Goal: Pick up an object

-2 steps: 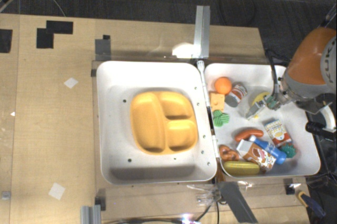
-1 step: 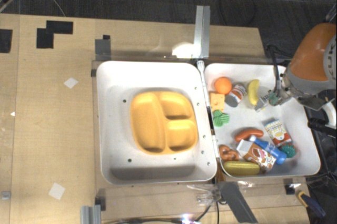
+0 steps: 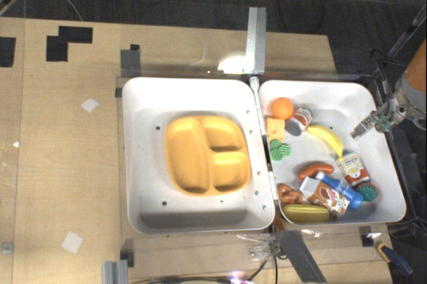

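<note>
Two-finger gripper over right white bin's far-right rim, finger state indiscernible. Printed labels on small red-lidded jar and blue-capped bottle illegible.

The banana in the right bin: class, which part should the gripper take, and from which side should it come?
Probably the banana at its middle, from straight above, fingers across its narrow width. It lies flat and slanted, bare white floor along its upper right side, with the small can close to its upper left end. The gripper is at the bin's right rim.
</note>
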Available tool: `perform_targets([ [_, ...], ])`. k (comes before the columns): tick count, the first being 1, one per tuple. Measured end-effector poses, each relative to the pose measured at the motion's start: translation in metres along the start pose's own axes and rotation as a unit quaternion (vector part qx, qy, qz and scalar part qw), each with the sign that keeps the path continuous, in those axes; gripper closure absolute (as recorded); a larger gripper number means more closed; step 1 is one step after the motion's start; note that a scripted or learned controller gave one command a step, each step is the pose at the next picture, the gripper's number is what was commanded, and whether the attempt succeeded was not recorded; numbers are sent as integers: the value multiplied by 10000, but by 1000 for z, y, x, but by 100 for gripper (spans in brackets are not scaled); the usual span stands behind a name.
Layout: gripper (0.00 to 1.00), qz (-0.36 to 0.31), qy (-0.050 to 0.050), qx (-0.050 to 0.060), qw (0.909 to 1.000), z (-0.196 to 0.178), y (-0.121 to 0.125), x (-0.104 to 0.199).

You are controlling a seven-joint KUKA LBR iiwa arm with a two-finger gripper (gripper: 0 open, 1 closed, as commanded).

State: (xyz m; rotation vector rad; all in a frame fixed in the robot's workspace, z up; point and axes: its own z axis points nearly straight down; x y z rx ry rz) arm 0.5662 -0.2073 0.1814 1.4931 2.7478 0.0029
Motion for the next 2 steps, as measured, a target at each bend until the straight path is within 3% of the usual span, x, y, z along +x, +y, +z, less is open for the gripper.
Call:
perform_targets([
  [1, 100, 25, 47, 31, 10000, 64, 41, -22],
  [2, 100, 63, 16, 12, 10000, -2, -42, 27],
])
